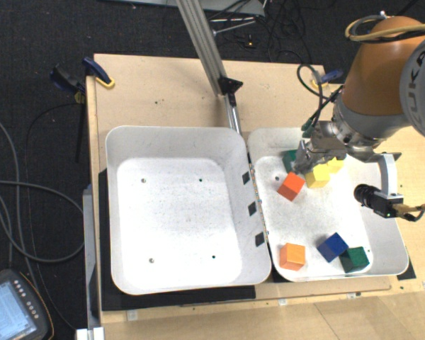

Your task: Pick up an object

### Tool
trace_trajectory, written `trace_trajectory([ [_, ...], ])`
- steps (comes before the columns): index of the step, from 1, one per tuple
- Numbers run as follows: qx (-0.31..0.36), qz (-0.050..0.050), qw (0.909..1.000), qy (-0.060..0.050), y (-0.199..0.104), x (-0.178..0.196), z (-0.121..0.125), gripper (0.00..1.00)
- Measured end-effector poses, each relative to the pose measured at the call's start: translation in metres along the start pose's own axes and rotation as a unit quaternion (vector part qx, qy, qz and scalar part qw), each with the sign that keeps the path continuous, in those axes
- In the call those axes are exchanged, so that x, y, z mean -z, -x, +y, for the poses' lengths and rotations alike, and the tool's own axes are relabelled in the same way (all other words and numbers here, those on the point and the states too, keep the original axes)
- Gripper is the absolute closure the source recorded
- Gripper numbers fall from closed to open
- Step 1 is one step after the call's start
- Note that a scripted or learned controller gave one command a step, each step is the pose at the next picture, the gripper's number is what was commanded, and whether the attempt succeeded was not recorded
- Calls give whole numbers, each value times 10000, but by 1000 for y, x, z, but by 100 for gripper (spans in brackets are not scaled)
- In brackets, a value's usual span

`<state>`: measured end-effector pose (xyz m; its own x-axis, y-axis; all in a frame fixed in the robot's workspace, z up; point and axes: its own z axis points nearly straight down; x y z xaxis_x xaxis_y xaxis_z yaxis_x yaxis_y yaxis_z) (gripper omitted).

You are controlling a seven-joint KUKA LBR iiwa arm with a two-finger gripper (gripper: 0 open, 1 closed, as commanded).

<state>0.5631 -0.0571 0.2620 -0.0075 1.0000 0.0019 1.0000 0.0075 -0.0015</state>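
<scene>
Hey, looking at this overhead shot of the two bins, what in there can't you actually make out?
- The hand: the wrist above covers it in the camera view, so its grip state is unclear.
- Green block at the right bin's far end: mostly hidden under the hand.
- Yellow block: its far side sits under the wrist.
- Arm: cut off by the picture's right edge.
- Lower left screen: cut by the picture's corner, too small to read.

green block (289, 159): mostly hidden behind gripper | arm (389, 69): cut by right edge | tablet (10, 310): cut at corner
</scene>
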Motion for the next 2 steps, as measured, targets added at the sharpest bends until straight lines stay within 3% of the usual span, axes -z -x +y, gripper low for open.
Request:
trace_trajectory([
  [2,7,1,10000,-2,-111,-31,-10,100],
])
